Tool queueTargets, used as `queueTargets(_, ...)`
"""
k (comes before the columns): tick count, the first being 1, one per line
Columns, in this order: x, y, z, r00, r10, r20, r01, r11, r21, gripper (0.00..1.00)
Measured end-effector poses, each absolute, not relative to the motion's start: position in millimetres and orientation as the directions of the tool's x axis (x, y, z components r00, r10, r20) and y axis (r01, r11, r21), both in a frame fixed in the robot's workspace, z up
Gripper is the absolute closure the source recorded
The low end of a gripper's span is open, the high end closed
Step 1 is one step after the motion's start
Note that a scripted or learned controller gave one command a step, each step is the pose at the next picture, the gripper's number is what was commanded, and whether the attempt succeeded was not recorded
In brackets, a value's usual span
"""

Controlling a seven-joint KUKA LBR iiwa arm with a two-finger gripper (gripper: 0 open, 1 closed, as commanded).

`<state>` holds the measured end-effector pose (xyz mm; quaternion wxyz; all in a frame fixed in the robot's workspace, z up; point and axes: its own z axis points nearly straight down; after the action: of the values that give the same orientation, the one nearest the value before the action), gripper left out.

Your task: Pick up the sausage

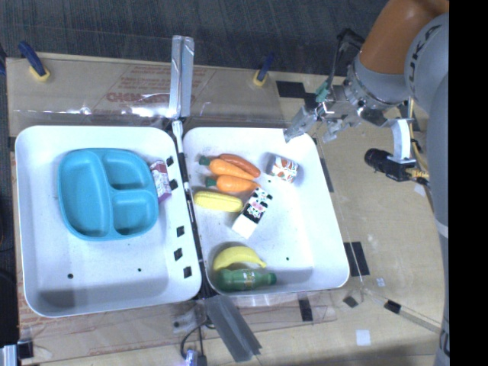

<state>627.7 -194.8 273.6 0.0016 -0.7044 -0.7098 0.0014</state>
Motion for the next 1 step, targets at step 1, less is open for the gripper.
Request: queueTargets(1, 656.8, -166.5, 216.4, -0.078, 0.997, 0.001, 0.997, 0.078, -0.004, 0.00)
